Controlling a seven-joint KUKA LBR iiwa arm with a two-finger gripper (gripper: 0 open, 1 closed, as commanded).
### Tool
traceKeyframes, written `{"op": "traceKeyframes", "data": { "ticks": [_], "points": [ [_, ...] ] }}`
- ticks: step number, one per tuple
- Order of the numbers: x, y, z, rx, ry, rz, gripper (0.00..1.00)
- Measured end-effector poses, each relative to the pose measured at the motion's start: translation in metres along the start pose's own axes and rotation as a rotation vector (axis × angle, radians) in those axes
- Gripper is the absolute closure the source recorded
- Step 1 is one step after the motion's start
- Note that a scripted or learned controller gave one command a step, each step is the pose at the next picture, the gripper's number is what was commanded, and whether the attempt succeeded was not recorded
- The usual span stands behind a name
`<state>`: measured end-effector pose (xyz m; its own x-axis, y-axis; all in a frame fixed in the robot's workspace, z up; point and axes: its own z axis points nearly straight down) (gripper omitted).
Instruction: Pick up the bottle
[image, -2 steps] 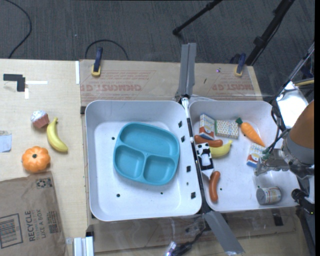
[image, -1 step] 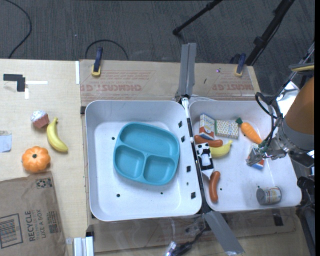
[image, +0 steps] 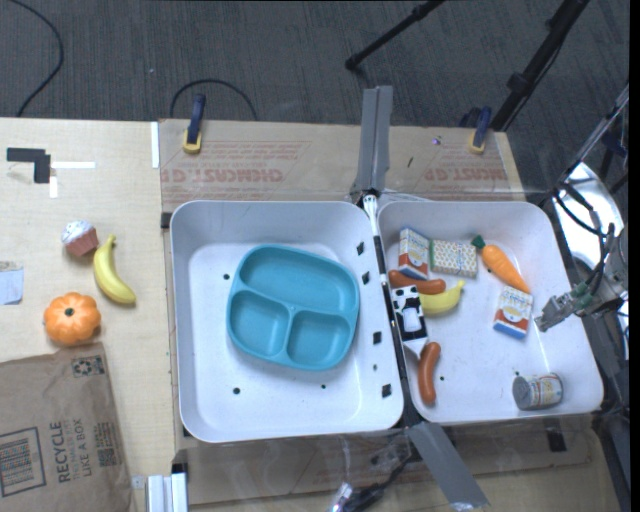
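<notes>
L bin (image: 200, 330) is taken up by a blue divided tray (image: 293, 306), untouched; in the R bin (image: 570, 290) are seen cartons, a carrot (image: 500, 266), a banana, sausages, and a can (image: 538, 391) near the front R corner; no bottle can be made out w/ certainty, poss. hidden or too small; gripper (image: 556, 313) is poised at the R rim, nothing btw its fingers; whether they are spread can't be told; pick not yet begun.

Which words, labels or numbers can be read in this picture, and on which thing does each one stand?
"RECYCLE" and "LIKE A", sideways: on the brown paper bag, beside a barcode.
Red letters, upside down, ending roughly "CHEMCAST GP": on the brown board behind the bins; not certain.
Print on the small cartons in the right bin: too small to read.
Label on the can: blurred.
</notes>
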<state>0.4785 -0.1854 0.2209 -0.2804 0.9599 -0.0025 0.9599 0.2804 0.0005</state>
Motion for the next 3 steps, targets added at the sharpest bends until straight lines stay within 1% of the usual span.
{"op": "traceKeyframes", "data": {
  "ticks": [1, 2, 3],
  "points": [
    [0.045, 0.014, -0.049, 0.000, 0.000, -0.156, 1.00],
    [0.045, 0.014, -0.049, 0.000, 0.000, -0.156, 0.00],
    [-0.021, 0.035, 0.074, 0.003, 0.002, -0.014, 0.00]
  ]
}}
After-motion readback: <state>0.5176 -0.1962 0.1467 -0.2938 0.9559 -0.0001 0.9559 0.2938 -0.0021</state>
